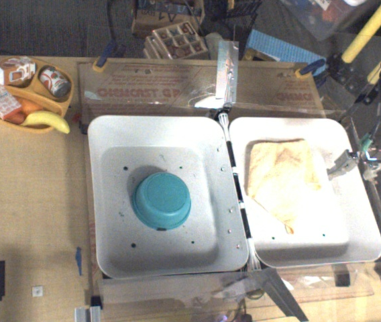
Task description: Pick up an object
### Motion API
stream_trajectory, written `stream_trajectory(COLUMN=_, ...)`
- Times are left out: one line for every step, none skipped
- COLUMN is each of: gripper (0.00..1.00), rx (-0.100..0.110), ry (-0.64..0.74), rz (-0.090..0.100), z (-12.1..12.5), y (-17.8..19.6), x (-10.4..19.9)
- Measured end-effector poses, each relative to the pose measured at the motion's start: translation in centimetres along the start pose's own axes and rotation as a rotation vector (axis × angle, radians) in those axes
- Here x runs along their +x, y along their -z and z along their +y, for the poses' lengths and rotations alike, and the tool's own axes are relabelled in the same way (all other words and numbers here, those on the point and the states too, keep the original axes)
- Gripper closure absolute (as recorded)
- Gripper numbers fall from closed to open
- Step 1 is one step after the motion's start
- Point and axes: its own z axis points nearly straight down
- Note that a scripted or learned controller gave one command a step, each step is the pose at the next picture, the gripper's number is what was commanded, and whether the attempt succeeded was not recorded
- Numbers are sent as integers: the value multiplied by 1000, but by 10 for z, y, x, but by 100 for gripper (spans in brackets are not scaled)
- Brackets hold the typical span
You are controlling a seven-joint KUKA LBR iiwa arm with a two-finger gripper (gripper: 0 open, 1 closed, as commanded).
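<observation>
A teal bowl lay upside down in the left bin; a yellow cloth lay in the right bin. The pincer hung at its right edge, grip unclear.

Robotics lab: white bins on bench, cables, clamps.

1. The two shallow white bins look like smooth moulded plastic with a soft sheen.
2. The round teal bowl, lying upside down, looks like smooth matt plastic.
3. The pale yellow crumpled cloth is soft, matt fabric with creases.
4. The brown bench top looks like matt cardboard or fibreboard.
5. The clear sheet behind the bins is glossy, reflective plastic.
</observation>
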Motion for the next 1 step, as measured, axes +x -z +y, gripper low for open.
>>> stream_trajectory(gripper=0, rx=1, ry=100, rz=0, z=38, y=-78, x=64)
